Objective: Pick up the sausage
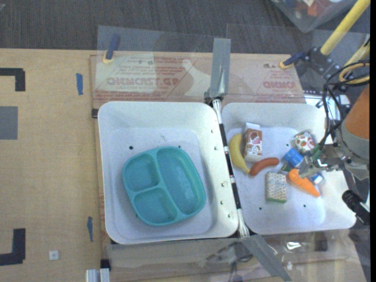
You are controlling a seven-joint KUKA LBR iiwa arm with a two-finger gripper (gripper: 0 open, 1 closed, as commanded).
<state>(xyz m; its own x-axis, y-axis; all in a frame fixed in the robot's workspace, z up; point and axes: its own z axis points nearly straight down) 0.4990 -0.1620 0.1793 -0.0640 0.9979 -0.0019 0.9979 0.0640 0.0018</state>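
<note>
Sausage awaits pickup in crowded right bin

Nearest, a sponge block — beyond it the sausage, touching the banana; gripper at right, state unclear — a nudged neighbour could spoil the grasp.

reddish-brown sausage, lying flat, seemingly tilted, right bin

Even, soft overhead light; the white bins look bright (nearly washed out), shadows are faint, and the whole frame is slightly blurred.
</note>
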